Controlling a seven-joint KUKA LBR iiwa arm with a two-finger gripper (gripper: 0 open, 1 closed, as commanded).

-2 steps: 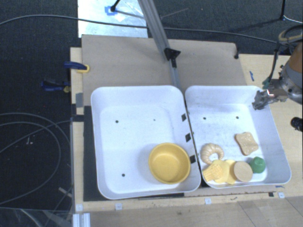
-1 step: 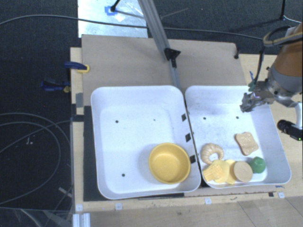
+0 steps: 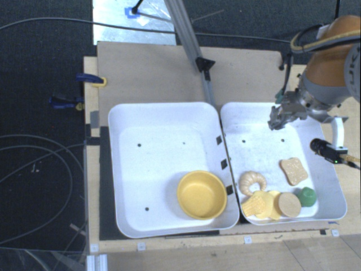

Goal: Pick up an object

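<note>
Yellow bowl [image 3: 202,194]: sits upright in the near right corner of the left bin [image 3: 130,151], close to the wall shared with the other bin.
Near row, right bin [image 3: 248,129]: a yellow waffle-like piece [image 3: 255,205] lies at the near wall, touching a round tan disc [image 3: 290,204] on its right; a small green object [image 3: 307,196] sits just beside the disc, toward the bin's right wall.
Croissant [image 3: 252,181]: pale, curled, just behind the yellow piece, near the dividing wall.
Toast slice [image 3: 294,170]: tan, tilted, lying flat behind the disc and the green object, apart from the croissant.
Pincer [image 3: 277,120]: hangs over the far right part of the right bin, well apart from all the food items; nothing shows between its tips, and whether they are spread or pressed together cannot be told at this size.
Arm [image 3: 333,61]: grey with an orange band, reaching in from the right above the pincer.
Counter [image 3: 146,72]: bare brown board behind both bins, crossed by a slanted grey pole [image 3: 186,30]; blue and yellow clamps [image 3: 84,89] grip its left edge.
</note>
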